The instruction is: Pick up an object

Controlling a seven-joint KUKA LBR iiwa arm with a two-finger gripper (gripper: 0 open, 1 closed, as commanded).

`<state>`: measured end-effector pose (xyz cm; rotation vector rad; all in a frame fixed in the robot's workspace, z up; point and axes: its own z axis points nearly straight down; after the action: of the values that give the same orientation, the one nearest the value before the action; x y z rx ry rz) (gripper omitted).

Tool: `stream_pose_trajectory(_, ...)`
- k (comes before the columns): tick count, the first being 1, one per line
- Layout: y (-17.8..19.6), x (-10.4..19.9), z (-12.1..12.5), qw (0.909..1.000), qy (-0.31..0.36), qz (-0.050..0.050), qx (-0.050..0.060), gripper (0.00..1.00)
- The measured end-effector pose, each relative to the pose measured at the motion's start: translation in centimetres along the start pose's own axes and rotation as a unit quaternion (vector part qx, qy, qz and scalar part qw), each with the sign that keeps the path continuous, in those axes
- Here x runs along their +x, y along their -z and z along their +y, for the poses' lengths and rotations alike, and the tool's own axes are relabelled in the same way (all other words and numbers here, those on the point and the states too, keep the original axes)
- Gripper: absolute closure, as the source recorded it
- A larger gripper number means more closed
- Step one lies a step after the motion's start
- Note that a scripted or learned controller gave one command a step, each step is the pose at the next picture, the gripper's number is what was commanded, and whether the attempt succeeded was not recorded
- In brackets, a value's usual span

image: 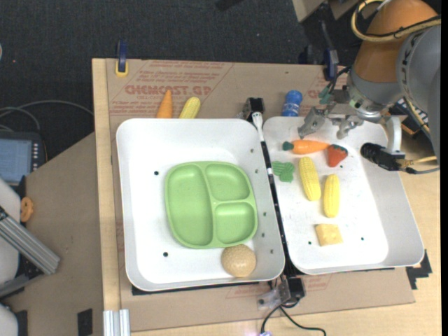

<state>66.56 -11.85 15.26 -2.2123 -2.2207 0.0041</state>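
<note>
The right bin holds a toy carrot, a red strawberry, two yellow corn cobs, a green leafy piece at its left rim and a yellow cheese block. My gripper hangs over the far end of this bin, just behind the carrot and the strawberry. Its fingers are spread apart with nothing between them.
The left bin holds a green divided plate and a tan round bun near its front rim. Behind the bins lie a carrot, a corn cob, a blue bottle and a black tool.
</note>
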Motion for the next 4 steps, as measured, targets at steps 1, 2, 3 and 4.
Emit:
stream_pose_trajectory(1, -7.3, 1.0, -1.5, 1.0000, -0.002, 0.000, 0.001, 0.00)
stream_pose_trajectory(2, -5.8, 0.8, -1.4, 1.0000, -0.003, -0.001, 0.001, 1.00)
stream_pose_trajectory(3, -0.4, -9.1, -2.6, 0.9999, -0.006, -0.005, -0.007, 1.00)
stream_pose_trajectory(4, -0.8, -8.4, -2.5, 1.0000, -0.002, -0.002, -0.004, 0.00)
